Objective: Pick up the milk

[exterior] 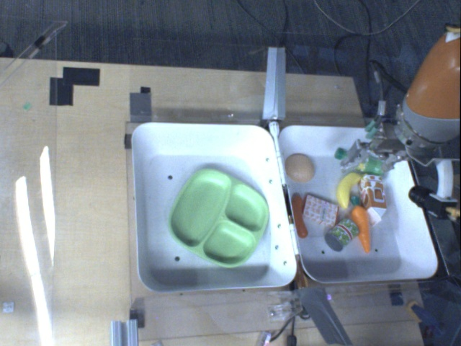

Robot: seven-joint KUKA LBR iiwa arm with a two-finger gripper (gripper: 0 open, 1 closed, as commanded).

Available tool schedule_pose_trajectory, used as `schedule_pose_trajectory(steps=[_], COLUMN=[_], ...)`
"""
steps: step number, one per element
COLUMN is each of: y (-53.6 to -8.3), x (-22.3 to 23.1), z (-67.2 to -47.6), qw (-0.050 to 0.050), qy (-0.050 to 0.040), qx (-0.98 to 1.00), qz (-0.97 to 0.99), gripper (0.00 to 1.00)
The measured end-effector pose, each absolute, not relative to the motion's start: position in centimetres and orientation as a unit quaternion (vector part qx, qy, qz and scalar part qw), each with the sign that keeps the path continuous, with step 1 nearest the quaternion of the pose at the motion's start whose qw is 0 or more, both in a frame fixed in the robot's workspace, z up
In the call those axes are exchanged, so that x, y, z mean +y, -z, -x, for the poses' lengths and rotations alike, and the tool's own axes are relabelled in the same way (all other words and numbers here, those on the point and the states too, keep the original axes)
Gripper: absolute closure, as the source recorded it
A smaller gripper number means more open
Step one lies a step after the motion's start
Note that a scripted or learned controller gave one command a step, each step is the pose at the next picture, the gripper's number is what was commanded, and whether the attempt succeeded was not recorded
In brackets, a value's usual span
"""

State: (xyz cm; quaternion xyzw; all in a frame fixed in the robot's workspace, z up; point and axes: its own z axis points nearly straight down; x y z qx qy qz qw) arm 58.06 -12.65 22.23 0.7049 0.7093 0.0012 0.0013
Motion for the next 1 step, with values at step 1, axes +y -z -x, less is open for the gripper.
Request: schedule_pose_trajectory(steps=[1], y=[-21.45], x=[-17.37], z=[-58.19], qw=[0.003], qy=[-0.0015], qx=[0.708], qz=[-0.706], gripper=[0.00])
